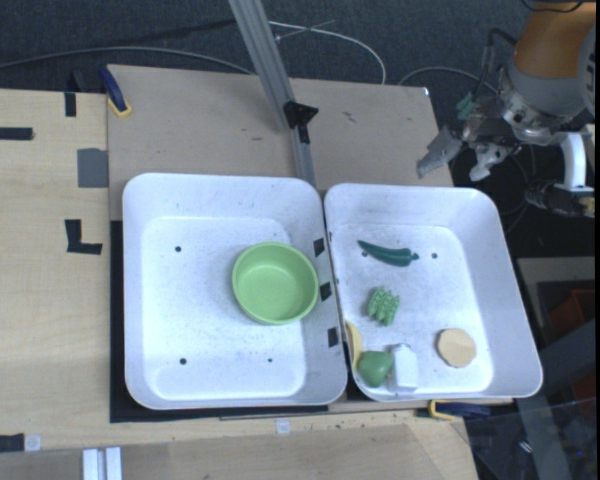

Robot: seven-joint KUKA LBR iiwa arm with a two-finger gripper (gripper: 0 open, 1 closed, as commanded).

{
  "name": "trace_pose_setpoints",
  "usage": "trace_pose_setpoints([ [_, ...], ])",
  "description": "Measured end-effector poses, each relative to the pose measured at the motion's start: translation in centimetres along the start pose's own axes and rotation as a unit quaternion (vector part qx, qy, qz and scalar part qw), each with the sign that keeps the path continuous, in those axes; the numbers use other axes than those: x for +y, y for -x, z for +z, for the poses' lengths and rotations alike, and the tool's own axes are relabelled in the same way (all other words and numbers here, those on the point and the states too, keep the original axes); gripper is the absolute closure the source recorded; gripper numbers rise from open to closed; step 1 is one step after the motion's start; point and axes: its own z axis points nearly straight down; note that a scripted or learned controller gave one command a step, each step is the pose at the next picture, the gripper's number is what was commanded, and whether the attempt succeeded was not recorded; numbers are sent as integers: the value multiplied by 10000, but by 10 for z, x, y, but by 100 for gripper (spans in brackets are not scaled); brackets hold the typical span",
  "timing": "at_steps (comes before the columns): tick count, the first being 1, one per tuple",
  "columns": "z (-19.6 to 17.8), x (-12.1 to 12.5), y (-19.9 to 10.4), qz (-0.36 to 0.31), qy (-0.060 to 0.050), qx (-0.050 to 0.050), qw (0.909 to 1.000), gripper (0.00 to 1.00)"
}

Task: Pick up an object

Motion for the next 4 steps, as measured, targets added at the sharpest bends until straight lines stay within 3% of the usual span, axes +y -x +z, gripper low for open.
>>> trace_pose_setpoints([
  [1, 0, 0, 0, 2, -1, -1, 10000, 0],
  [4, 168, -1, -9, 3, -32, 5, 10000, 0],
])
